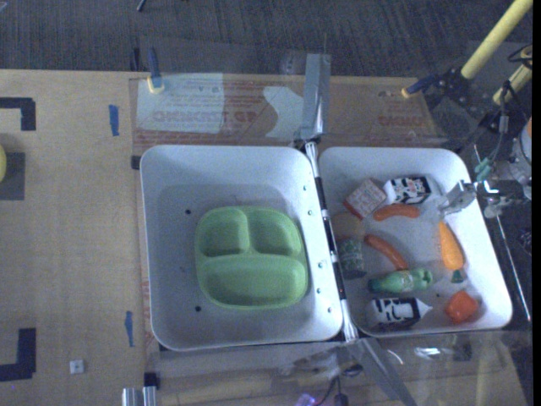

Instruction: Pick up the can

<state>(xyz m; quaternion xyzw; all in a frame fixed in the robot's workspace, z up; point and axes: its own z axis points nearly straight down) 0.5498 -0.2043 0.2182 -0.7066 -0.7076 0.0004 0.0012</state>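
Two white bins side by side on the counter, that's what I'm looking at. Left bin carries a green divided plate, sitting roughly in the middle of it. Right bin carries all the small stuff.

I see the tool at the right bin's right edge, toward the far corner. Apart or together: I cannot tell from this view. I see nothing gripped in it.

Items in the right bin, bigger first:
- black-and-white carton lying along the near wall
- green bottle on its side, just beyond that carton
- second black-and-white carton near the far wall, left of the tool
- carrot by the right wall
- red-orange pepper in the near right corner
- tan box just left of the far carton
- two sausages: one just below the far carton, the other mid-bin, slanted
- can, dark, close to the bin's left wall, beside the slanted sausage and up-left of the green bottle

The can is across the bin from the tool, well apart; I read no contact.
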